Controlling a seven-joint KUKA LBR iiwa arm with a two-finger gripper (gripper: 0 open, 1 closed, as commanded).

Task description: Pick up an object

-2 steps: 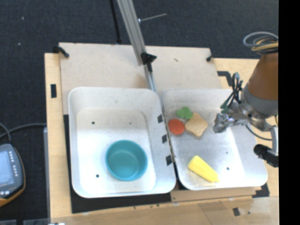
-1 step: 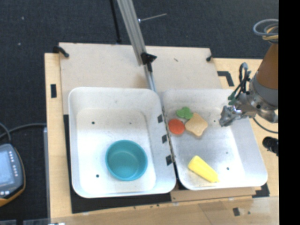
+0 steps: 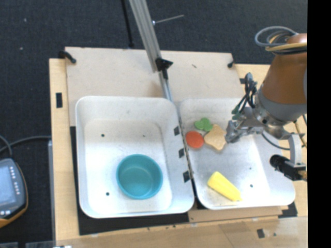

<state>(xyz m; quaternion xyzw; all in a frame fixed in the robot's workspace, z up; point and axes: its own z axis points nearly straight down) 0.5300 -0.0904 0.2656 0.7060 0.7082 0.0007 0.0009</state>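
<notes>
The gripper (image 3: 231, 133) hangs low in the right bin (image 3: 269, 190), its opening impossible to tell; the tan toy bread slice (image 3: 215, 138) lies touching at its 9 o'clock.

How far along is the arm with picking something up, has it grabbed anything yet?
Not yet, by the look of it. Done: the arm has reached into the right bin and its hand is down beside the tan piece. In hand: nothing visibly lifted; the tan piece, green piece, red piece and yellow piece all lie on the bin floor. Left: gripping and lifting one.
</notes>
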